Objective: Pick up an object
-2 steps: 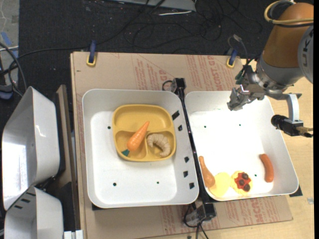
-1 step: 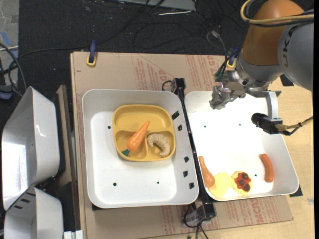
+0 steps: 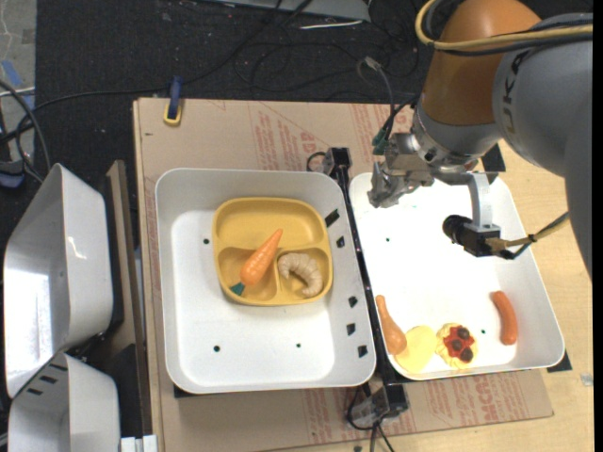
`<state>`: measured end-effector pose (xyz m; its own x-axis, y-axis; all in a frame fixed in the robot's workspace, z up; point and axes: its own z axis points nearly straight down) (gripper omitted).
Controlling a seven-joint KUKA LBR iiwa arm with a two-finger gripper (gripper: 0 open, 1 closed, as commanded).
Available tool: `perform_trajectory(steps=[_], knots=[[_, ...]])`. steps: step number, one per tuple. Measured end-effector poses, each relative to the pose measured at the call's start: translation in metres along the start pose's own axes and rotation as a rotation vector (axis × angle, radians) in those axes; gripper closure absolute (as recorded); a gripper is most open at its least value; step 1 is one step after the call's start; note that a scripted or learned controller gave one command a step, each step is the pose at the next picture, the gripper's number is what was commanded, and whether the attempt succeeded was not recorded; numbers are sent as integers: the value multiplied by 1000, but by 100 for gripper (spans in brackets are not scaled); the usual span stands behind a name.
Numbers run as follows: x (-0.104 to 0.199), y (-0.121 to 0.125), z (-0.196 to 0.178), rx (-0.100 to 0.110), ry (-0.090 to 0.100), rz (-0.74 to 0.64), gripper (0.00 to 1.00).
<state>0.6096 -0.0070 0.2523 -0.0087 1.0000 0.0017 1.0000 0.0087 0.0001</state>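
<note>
My gripper (image 3: 388, 186) hangs over the far left corner of the right bin (image 3: 443, 281), with nothing seen between its fingers. In the left bin (image 3: 188, 281) stands a yellow divided plate (image 3: 231, 224) that holds a toy carrot (image 3: 261, 257) and a pale shrimp (image 3: 302, 272). Along the right bin's near edge lie an orange drumstick-shaped toy (image 3: 390, 324), a yellow piece (image 3: 421, 347), a small pizza slice with dark and red toppings (image 3: 459, 343) and a red sausage (image 3: 506, 316).
The grey arm with its orange band (image 3: 480, 26) comes in from the upper right over the right bin. A black part (image 3: 471, 234) on the arm hangs above the bin's middle. White tubs (image 3: 57, 262) stand left of the bench. Cables lie on the dark floor behind.
</note>
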Motion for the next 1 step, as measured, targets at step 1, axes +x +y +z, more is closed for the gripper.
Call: perform_trajectory(steps=[1], knots=[[47, -3, -2, 0, 0, 0, 100]])
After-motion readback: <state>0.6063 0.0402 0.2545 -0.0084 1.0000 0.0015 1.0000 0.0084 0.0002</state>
